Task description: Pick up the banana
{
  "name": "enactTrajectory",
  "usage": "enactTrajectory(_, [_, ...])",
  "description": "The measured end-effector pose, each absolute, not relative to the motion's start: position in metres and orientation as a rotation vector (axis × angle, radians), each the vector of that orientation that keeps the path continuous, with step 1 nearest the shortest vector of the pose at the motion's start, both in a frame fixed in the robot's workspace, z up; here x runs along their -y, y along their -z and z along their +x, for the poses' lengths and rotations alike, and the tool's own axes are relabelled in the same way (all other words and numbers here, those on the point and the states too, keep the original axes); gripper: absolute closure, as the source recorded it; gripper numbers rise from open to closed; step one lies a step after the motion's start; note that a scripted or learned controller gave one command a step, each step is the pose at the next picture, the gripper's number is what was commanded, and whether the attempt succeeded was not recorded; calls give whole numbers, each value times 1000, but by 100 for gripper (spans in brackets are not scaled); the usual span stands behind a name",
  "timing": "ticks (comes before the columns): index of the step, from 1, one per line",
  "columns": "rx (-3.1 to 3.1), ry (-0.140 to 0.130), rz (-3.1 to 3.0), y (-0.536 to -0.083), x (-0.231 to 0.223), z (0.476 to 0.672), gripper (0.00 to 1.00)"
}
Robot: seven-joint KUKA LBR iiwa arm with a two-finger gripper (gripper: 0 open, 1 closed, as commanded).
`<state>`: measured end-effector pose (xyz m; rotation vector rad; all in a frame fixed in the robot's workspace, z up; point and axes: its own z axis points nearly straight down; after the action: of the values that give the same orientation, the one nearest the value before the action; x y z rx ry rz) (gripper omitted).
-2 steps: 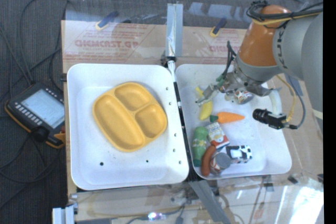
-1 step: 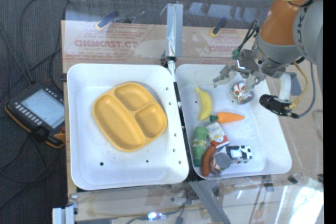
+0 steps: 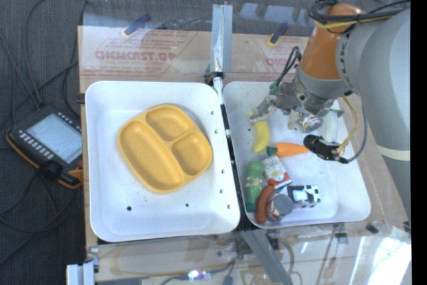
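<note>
**Ana:** Grey carpet with loose black cables surrounds the pale wooden counter (image 3: 167, 53), and two shallow white bins sit on it side by side. What's in them?

**Ben:** A yellow plastic plate with three compartments (image 3: 165, 145) lies in the left white bin (image 3: 107, 210). The right white bin (image 3: 350, 200) holds the clutter: a small yellow plastic banana (image 3: 261, 135) near its left wall, toward the far end, an orange toy carrot (image 3: 291, 149) just right of it, and a green packet (image 3: 253, 181), a red sausage-shaped toy (image 3: 264, 203) and a black-and-white toy (image 3: 305, 195) at the near end.

**Ana:** And the arm?

**Ben:** The grey arm with the orange band (image 3: 325, 53) reaches in from the right. Its hand (image 3: 298, 111) hangs over the far part of the right bin, right of the banana and a little farther back. I can't tell how the hand is set, open or closed; the metal parts there blur together.

**Ana:** So which step is this?

**Ben:** The approach, I'd judge. The banana lies on the bin floor, apart from the hand and not held.

**Ana:** What does the next move need?

**Ben:** Shifting left over the banana, then descending across its narrow width, clear of the carrot tip and the bin wall.
</note>
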<state>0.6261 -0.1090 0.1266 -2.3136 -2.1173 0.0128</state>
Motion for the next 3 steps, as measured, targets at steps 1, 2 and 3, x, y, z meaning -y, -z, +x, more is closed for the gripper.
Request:
enactTrajectory(1, [2156,3,-2292,-88,135,642,0])
enactTrajectory(2, [2158,0,-2289,-95,135,642,100])
enactTrajectory(3, [2158,-1,-2288,-95,135,642,0])
